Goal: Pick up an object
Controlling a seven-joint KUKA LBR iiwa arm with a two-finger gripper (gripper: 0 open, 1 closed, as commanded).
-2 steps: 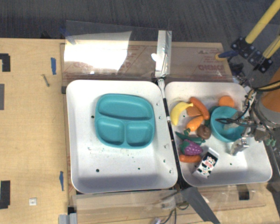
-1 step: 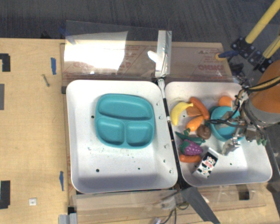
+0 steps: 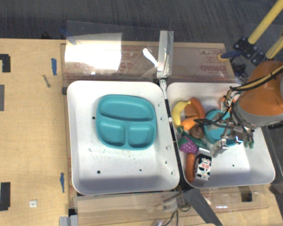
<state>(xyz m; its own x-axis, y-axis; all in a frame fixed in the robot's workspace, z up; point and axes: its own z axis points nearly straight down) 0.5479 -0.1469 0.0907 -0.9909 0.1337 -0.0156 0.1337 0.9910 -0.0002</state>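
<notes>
The right bin (image 3: 254, 171) holds a pile of toy food along its left side: a yellow banana (image 3: 178, 112), an orange fruit (image 3: 188, 124), purple grapes (image 3: 188, 146), an orange carrot-like piece (image 3: 190, 166) and a small white carton with black patches (image 3: 203, 167). A teal bowl (image 3: 212, 126) sits just right of the pile. My gripper (image 3: 234, 144) hangs low over the bowl's right edge, open, with one grey fingertip (image 3: 220, 149) near the carton. Nothing is held between the fingers. The arm's orange band (image 3: 262, 100) covers the bin's back right part.
The left bin (image 3: 85, 173) carries a teal divided plate (image 3: 126, 121) in its middle. A raised rim (image 3: 172, 135) separates the two bins. Clear plastic sheets and a metal upright (image 3: 165, 53) stand behind them. Bare white floor lies at the right bin's front right.
</notes>
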